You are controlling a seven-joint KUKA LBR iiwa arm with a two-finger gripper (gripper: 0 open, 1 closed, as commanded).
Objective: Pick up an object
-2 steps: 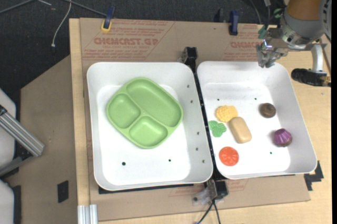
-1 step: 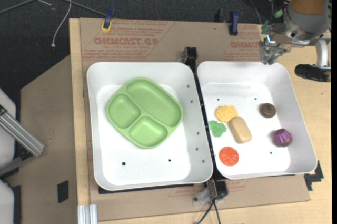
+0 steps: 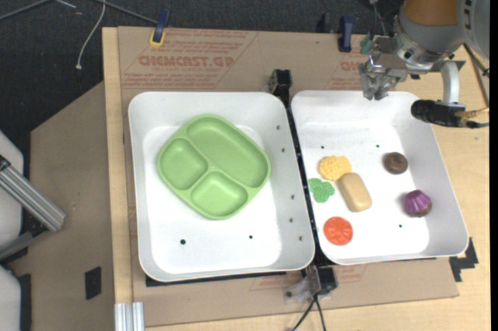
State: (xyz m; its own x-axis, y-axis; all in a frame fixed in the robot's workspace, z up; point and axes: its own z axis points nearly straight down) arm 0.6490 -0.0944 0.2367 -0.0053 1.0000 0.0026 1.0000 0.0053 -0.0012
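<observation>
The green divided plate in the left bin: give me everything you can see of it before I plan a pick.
The green plate is light green, looks like smooth plastic, with rounded corners and a raised rim. It has three compartments: one large toward the far side and two smaller ones nearer the camera, all holding nothing. It lies flat, right side up, turned at an angle to the walls of the left bin, resting on the bin's floor in its middle to far part. Nothing else touches it.

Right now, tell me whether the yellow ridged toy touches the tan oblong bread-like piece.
Touching. The camera view shows the yellow ridged toy meeting the upper left end of the tan oblong bread-like piece, no white between.
</observation>
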